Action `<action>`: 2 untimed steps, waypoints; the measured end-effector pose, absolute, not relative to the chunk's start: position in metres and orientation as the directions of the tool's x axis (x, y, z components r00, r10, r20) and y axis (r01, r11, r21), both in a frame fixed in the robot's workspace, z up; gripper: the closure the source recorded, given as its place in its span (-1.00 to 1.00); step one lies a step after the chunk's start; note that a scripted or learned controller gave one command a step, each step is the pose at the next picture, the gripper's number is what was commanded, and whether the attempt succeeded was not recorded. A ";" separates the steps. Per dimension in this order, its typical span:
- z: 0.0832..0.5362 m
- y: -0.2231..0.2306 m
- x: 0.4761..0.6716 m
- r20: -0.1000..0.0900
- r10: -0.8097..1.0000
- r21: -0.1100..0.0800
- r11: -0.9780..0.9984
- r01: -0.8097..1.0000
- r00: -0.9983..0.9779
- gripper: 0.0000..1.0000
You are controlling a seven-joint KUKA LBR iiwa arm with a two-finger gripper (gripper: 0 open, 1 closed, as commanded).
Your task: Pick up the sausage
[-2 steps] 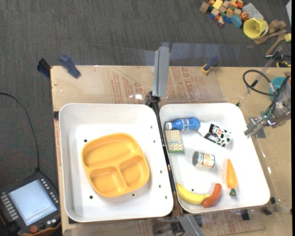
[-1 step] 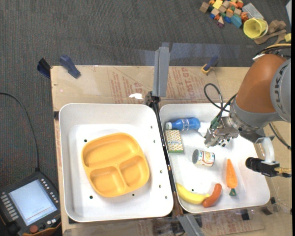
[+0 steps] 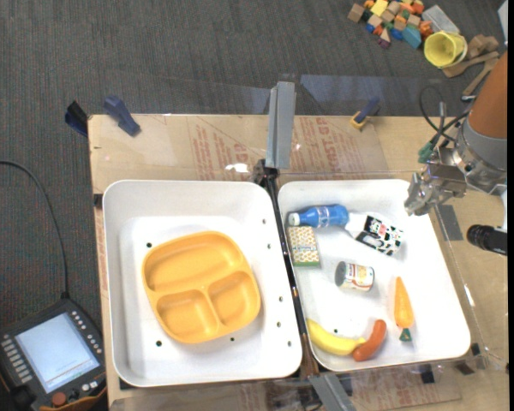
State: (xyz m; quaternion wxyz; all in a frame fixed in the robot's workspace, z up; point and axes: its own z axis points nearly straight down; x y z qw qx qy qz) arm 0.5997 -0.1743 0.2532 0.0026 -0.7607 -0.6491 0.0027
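The sausage (image 3: pixel 371 340) is a reddish-orange link lying at the front of the right bin (image 3: pixel 437 264), tilted, with its lower end touching the tip of a yellow banana (image 3: pixel 332 338). My gripper (image 3: pixel 418 199) hovers over the right bin's back right corner, far from the sausage. Nothing shows between its fingers, and their state is unclear from this angle.
The right bin also holds a blue bottle (image 3: pixel 320 217), a black-and-white carton (image 3: pixel 379 234), a small patterned box (image 3: pixel 304 246), a tin can (image 3: pixel 355 276) and a carrot (image 3: pixel 403 305). A yellow divided plate (image 3: pixel 201 286) lies in the left bin (image 3: pixel 120 229).
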 end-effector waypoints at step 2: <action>0.182 0.071 0.643 -0.005 0.931 -0.011 -0.365 0.931 0.365 1.00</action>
